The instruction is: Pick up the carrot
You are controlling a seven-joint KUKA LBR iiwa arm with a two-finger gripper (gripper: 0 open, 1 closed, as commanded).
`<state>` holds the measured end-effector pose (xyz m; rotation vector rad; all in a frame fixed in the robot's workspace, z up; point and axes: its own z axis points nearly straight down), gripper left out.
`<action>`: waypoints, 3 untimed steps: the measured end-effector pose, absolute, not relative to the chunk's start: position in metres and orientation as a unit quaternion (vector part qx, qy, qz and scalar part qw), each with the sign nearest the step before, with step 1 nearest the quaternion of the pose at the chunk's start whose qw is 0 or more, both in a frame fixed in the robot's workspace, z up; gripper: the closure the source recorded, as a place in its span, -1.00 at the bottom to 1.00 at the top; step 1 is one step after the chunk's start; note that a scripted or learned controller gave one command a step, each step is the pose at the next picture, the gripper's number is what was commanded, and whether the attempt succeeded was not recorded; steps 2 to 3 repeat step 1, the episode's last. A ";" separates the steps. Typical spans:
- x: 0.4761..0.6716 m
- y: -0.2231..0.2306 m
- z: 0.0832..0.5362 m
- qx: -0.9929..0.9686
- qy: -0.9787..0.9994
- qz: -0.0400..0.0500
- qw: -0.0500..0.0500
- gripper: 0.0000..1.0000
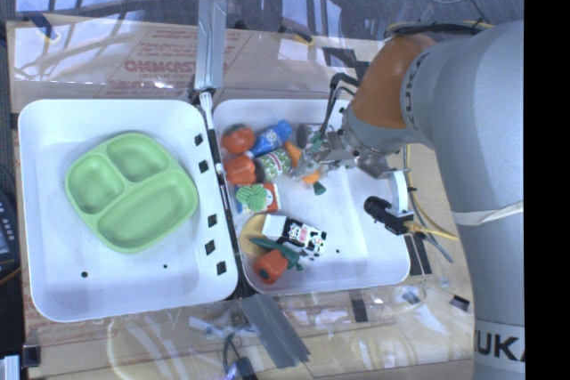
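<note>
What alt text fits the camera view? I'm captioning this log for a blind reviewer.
A grey robot arm reaches from the right into the right white bin, its gripper down among a heap of toy food, right by a small orange carrot. The left white bin holds a green divided plate.

the grey arm (pixel 472 102) reaches in from the right, orange-banded wrist bent down, pincer (pixel 313 157) lowered.
</note>
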<state>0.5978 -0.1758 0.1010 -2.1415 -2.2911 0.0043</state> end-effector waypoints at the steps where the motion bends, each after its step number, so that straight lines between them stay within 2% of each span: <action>1: 0.641 -0.201 0.215 -0.724 -0.690 -0.001 -0.001 1.00; 3: 0.641 -0.201 0.215 -0.724 -0.690 -0.001 -0.001 1.00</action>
